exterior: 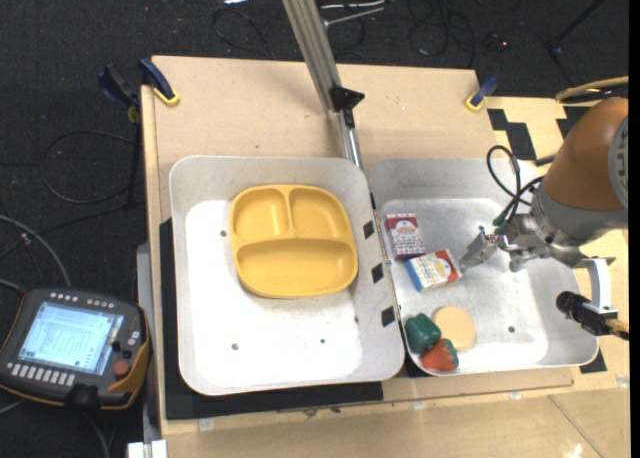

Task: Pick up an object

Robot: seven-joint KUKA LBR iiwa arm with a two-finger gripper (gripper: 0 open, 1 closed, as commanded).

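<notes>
In the camera view, the bench (420, 96) carries two white bins side by side. The left bin (200, 346) holds a yellow plate (294, 241) with three compartments, lying near the far edge of that bin, a little toward its right side. The right bin (530, 346) holds the small things. A small carton with red print (404, 234) lies near the left edge of this bin, toward the far side. Just beside it, more to the middle, lies a small box (432, 270) in white, blue and orange, tilted. Near the front left corner there are a green piece (421, 329), a red piece (440, 354) and a pale round disc (456, 324), all touching or almost touching each other.

The gripper (476, 249) hangs over the middle of the right bin, just to the right of the small box. I cannot tell how its tips stand, because they are small and blurred here, and no thing is seen between them.

As I judge it, the task is not yet done: every object lies in the bin, nothing is lifted. The small box is the nearest one to the gripper, so it seems the likely target; the closing and lifting are left.
</notes>
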